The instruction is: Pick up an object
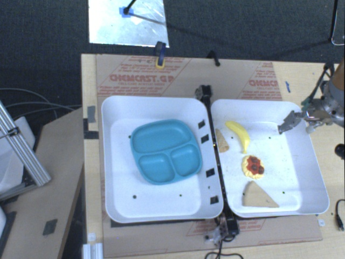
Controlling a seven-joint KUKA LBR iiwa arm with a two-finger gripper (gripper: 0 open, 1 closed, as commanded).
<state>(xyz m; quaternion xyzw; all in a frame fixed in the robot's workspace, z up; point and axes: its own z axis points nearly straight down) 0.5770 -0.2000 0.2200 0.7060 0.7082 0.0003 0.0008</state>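
Four toy foods lie near the banana [239, 134]; claw [288, 123] state unclear.

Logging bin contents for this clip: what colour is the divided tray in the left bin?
Light blue, plain, no pattern. The divided tray shows clearly in the camera view.

The arm [330, 99] is seen reaching in from the right edge, with its gripper [289, 122] pointed leftward and slightly down.

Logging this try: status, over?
Gripper at right bin's upper right, holding nothing. Banana, pizza, tan wedge untouched. Nothing in the way.
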